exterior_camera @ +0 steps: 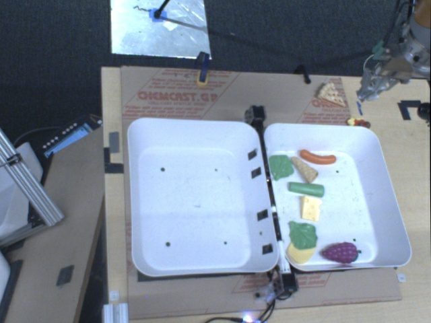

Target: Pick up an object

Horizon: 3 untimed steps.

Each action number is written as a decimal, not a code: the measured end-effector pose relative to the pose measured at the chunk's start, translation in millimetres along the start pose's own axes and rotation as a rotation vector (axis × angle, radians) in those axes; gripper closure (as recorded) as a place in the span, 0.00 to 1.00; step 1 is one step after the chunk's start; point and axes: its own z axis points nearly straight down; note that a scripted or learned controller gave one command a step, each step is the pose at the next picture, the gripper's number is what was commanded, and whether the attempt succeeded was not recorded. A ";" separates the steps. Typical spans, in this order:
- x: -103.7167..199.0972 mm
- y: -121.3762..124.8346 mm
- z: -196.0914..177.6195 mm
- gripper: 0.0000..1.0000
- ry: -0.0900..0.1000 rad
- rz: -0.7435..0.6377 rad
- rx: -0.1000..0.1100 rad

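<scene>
The right bin (384, 180) holds several toy foods. There is an orange sausage (318, 157), a tan cone (305, 171), a green leaf (281, 166) and a green cucumber (306, 188). Lower down lie a yellow cheese piece (311, 208), a second green leaf (303, 233) on a yellow piece (300, 254), and purple grapes (340, 252). My gripper (372, 88) hangs at the far right, above the bench beyond the right bin's back rim. It is apart from all the food and nothing shows in it.
A pizza slice (331, 93) lies on the cardboard behind the right bin, left of the gripper. A small red and yellow bit (357, 121) sits by the bin's back rim. The left bin (138, 180) stands alongside. A blue and yellow clamp (202, 69) is at the back.
</scene>
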 end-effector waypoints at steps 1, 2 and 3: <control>-17.1 1.3 -123.7 1.00 -0.003 0.004 -0.003; -54.4 2.9 -157.0 1.00 -0.001 0.010 0.007; -52.1 3.4 -186.7 1.00 0.000 0.005 0.009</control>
